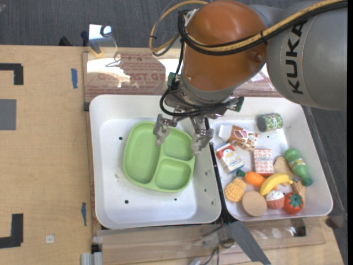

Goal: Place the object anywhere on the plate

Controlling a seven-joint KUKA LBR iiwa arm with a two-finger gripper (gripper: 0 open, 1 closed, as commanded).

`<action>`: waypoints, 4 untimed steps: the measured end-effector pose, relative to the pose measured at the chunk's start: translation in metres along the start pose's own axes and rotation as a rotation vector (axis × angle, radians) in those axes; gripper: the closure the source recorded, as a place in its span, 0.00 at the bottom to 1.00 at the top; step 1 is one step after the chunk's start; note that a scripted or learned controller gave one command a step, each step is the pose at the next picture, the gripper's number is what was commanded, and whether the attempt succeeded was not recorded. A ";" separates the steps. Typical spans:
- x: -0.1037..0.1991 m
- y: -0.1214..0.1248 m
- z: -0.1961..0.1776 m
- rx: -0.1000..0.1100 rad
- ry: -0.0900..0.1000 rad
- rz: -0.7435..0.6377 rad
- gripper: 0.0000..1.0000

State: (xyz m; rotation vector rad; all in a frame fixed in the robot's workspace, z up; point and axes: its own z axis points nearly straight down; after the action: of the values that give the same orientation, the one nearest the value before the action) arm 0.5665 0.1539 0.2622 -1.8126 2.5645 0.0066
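Camera view shows me the gripper (180,133) spread open, holding nothing, above the green divided plate (157,157), so I reckon picking a toy from the right bin (317,164) comes next.

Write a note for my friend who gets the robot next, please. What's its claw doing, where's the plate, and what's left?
Gripper: open, nothing between its fingers, hanging over the top right part of the green plate.
Plate: in the left bin, with three sections and nothing on it.
Toy food: all in the right bin, including a banana, a tomato, a corn piece and a small can.
Done: nothing placed yet.
Left: pick up one item from the right bin and set it anywhere on the plate.
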 end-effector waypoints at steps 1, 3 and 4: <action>-0.001 -0.002 -0.014 0.009 -0.009 0.006 1.00; 0.063 0.040 0.028 0.001 0.002 -0.401 0.00; 0.060 0.040 0.017 0.006 -0.004 -0.398 1.00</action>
State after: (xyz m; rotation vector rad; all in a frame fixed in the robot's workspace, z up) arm 0.5092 0.1106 0.2453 -2.2789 2.1500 0.0019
